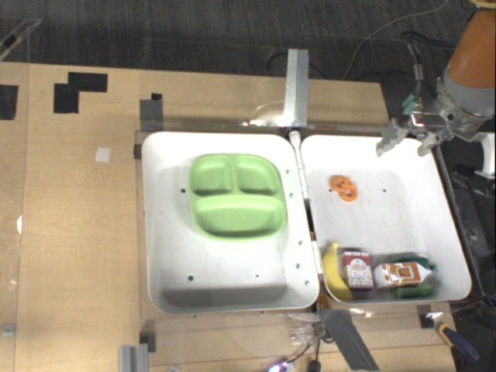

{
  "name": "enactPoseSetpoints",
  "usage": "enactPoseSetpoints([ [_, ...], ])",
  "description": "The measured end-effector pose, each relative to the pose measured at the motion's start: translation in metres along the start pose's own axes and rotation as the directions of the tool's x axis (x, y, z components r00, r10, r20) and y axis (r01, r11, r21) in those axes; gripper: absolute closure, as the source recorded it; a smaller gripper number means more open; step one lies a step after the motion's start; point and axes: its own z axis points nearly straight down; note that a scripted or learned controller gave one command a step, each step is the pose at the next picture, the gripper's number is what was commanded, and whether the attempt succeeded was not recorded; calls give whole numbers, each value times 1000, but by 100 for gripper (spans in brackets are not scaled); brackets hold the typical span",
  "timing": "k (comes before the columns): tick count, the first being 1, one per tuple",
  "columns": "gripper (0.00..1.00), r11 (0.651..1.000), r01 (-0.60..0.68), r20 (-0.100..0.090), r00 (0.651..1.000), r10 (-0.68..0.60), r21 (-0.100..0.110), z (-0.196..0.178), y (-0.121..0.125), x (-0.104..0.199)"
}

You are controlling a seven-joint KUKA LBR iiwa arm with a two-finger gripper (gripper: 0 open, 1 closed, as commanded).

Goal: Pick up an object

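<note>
Above the right bin's (446,208) far right corner: gripper (405,139) hanging with jaws spread wide, two grey fingers (390,139) splayed apart, gripping nothing. Arm (471,60) reaching in from the right, orange band showing above the wrist.

Nearest candidate: pretzel (343,188), orange, lying alone on bare white floor, left of and nearer the camera than the gripper, well apart from it. Probably the easiest pick: centring over it, keeping the jaws wide on descent, closing across its narrow width.

Near edge of the same bin: banana (334,273), red carton (356,270), brown-and-white carton (403,273) and green item (413,291), lying packed side by side, touching or nearly so. Riskier targets; fingers likely catching a neighbour or the bin wall.

Left bin (167,208): green tray (235,194), three compartments, lying flat, too broad for an easy grasp.

Hard to make out: carton labels blurring; green item partly lying behind the brown-and-white carton, identity unclear; upper arm running off the frame's edge; finger height over the bin floor not readable from this slant.
</note>
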Motion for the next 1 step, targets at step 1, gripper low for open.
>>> enactPoseSetpoints([
  [1,0,994,107,0,994,-107,-1,50,22,61],
])
